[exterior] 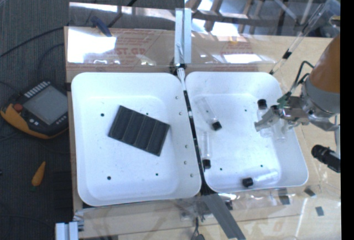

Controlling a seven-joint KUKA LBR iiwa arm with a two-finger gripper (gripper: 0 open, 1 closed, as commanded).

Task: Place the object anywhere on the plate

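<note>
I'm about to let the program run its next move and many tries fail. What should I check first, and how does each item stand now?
1. Dark ridged plate lies flat in the left bin: ok.
2. Plate top free of other things: ok.
3. Gripper over the right bin, near its right wall: ok.
4. An object between the fingers: cannot tell.
5. Clear black-capped tubes lie in the right bin, ready to pick: ok.
6. Object already on the plate: not ok.

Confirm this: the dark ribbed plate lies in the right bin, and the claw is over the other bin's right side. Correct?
Not quite. The camera view shows the dark ribbed plate lying in the left bin, not the right. The claw is over the other bin's right side, as you said.
</note>
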